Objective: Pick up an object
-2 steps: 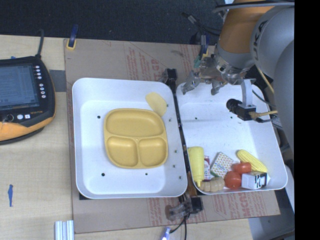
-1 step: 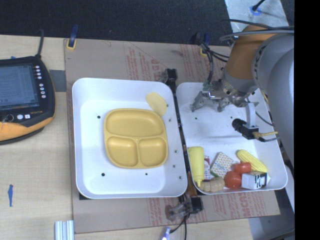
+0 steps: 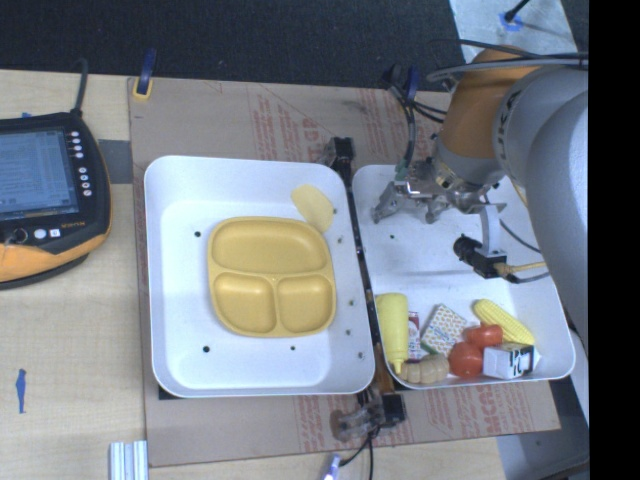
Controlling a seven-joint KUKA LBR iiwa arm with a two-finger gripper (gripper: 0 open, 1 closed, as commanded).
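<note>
Hovering over the far end of the right bin (image 3: 395,243), my tool (image 3: 412,206) sits near that bin's top left corner, and whether it is open or closed I cannot tell from up here. My arm (image 3: 545,158) comes in above the right bin, orange band showing behind the wrist. Nothing sits between the tool and the bin floor that I can make out. The things to pick are all bunched at the right bin's near end: a yellow bottle (image 3: 392,330) upright along its left wall, a corn cob (image 3: 503,320) by its right side, a red tomato (image 3: 468,356), and a small carton (image 3: 508,362) touching the tomato. Left of the right bin, the other bin (image 3: 170,268) holds a yellow divided tray (image 3: 271,273).
</note>
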